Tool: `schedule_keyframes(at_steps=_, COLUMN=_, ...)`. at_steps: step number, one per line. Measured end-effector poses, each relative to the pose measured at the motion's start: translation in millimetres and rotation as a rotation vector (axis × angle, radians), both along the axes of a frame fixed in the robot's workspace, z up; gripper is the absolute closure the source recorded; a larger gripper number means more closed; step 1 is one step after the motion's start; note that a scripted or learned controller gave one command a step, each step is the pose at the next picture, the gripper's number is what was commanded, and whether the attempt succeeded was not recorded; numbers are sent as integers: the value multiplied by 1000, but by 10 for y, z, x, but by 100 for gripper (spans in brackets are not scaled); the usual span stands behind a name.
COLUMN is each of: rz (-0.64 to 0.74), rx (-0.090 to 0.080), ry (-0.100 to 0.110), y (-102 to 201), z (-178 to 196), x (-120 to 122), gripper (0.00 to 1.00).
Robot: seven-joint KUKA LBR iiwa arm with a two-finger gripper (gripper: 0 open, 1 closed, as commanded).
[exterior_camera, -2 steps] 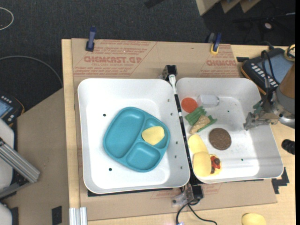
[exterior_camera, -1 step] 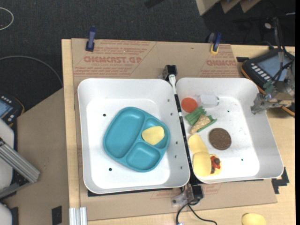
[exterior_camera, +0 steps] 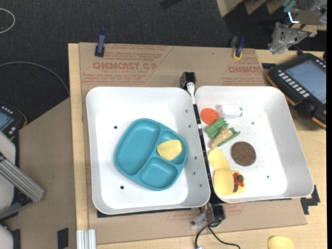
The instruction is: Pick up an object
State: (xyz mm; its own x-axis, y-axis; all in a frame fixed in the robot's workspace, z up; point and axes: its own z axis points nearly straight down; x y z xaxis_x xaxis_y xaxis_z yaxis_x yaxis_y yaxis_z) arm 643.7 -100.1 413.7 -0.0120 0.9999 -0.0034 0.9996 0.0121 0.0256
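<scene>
From the overhead camera view, you'd best aim for the brown disc lying flat in the right bin, likely light, stiff and slick, pinched across its rim; the hand's state I cannot tell.

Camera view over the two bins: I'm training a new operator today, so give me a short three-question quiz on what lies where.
1. True or false: the yellow oval piece lies on the blue plastic divided tray.
2. Which shallow white bin holds the brown round disc: A) left, B) right?
3. Fill in: the orange round piece lies nearest that bin's ____ wall.

Key: 1 true; 2 B; 3 left.
</scene>
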Motion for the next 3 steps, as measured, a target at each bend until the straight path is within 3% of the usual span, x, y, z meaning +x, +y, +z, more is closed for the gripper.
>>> schedule_keyframes(at_steps=1, rz=-15, rx=4, ry=35, y=-301, z=-1031, x=-162, gripper=100)
schedule_keyframes(at_steps=2, rz=-17, rx=4, ry=33, y=-687, z=-1579, x=-511, gripper=100)
schedule_keyframes(at_steps=3, rz=-21, rx=5, ry=34, y=-1265, z=-3344, x=-1238, gripper=100)
